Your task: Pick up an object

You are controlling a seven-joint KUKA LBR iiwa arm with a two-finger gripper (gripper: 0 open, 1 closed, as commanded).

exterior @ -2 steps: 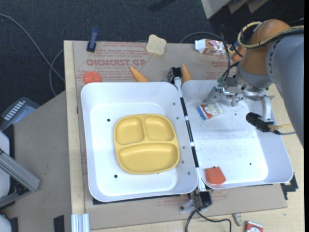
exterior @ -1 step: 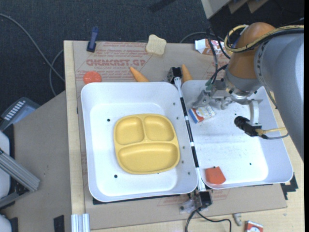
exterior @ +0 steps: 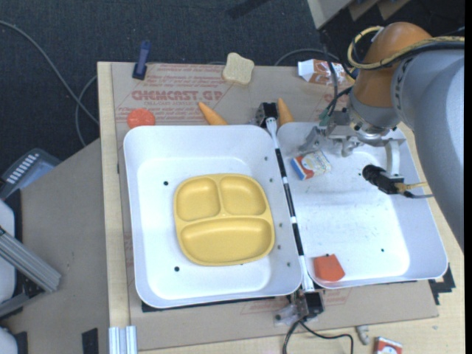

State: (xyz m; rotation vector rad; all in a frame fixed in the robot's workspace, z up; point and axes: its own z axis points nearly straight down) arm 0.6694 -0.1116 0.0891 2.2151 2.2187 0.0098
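Bins come first: there are two white bins, a left bin (exterior: 136, 198) and a right bin (exterior: 369, 227), side by side and touching along the middle. The left bin has one yellow plate (exterior: 221, 220) in it. The plate has three parts: two small ones at the far side and one big one at the near side.

The right bin has two things in it. One is a small packet (exterior: 304, 165). It lies near the far left corner of that bin, close to the wall between the bins. It is mostly white with a bit of red and a bit of blue on it, and it looks a little shiny and crumpled. The other is one orange block (exterior: 328, 268), which sits at the near left corner, against the rim.

One grey arm (exterior: 420, 87) with an orange band reaches in from the right. Its claw (exterior: 324, 140) is right above the packet. I cannot tell if the claw is apart or together, or if it touches the packet.

On the brown board (exterior: 177, 87) behind the bins there is one toy bread slice (exterior: 238, 68), one blue clip (exterior: 140, 59), two orange carrot pieces (exterior: 212, 113) and one round orange thing (exterior: 140, 118).
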